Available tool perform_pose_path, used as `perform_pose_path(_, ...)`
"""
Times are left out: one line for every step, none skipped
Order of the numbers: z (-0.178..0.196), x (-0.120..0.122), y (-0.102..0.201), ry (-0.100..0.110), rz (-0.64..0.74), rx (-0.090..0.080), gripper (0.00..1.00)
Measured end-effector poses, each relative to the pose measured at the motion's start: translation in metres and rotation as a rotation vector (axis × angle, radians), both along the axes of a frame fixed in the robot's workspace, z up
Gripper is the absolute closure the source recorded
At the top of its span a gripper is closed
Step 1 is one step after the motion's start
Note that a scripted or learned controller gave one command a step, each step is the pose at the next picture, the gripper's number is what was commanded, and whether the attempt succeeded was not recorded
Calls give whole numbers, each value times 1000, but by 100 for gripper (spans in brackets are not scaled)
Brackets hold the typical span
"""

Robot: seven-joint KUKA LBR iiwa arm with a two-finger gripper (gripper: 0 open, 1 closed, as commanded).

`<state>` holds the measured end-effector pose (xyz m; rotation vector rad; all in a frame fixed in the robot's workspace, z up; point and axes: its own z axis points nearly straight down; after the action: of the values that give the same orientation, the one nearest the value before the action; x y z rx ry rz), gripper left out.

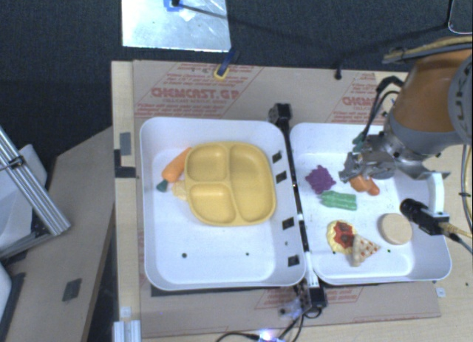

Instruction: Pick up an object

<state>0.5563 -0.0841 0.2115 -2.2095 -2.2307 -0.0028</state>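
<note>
My gripper (pixel 359 172) hangs low over the back right part of the right bin (pixel 432 263). A small orange-red piece (pixel 368 185) lies right under its tip, partly covered by it; I cannot see whether they touch. To the left of it sit a purple grape bunch (pixel 320 178) and a green piece (pixel 339 200). Nearer the front lie a pizza slice (pixel 349 239) and a round tan disc (pixel 395 229).
The left bin (pixel 157 259) holds a yellow divided plate (pixel 225 183) with an orange carrot (pixel 176 165) at its left edge. A black cylinder (pixel 420 216) juts over the right bin's right side. Black clips line the divider (pixel 290 193) between the bins.
</note>
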Motion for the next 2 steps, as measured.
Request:
perform_pose_path(3, -4, 54, -1, 0, 0, 100)
perform_pose_path(3, -15, 108, 0, 1, 0, 100)
